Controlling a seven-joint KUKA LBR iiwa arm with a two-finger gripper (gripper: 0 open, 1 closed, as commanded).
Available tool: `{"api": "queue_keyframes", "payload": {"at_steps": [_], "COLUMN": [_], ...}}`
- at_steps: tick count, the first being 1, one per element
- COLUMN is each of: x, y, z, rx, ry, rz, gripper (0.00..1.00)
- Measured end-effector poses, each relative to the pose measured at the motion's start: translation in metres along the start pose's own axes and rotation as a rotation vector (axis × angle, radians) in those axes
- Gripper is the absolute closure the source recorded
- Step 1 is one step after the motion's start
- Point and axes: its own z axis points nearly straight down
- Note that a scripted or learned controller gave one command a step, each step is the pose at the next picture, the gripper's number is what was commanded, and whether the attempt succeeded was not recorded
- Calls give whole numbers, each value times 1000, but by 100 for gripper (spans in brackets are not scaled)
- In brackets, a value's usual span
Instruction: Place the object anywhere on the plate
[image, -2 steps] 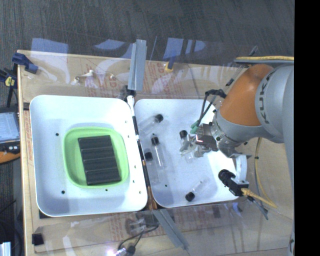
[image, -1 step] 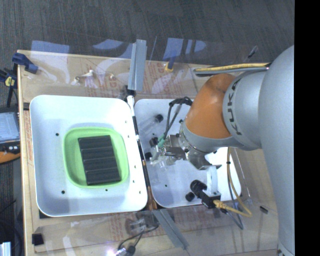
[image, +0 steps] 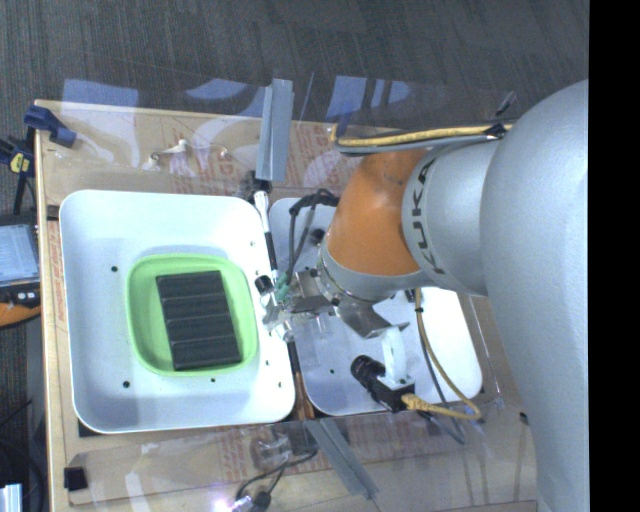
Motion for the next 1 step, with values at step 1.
{"api": "queue_keyframes", "payload": {"at_steps": [1], "x": [0], "y": [0], "z": [0], "rx": [0], "ry": [0], "rz": [0], "gripper": [0]}}
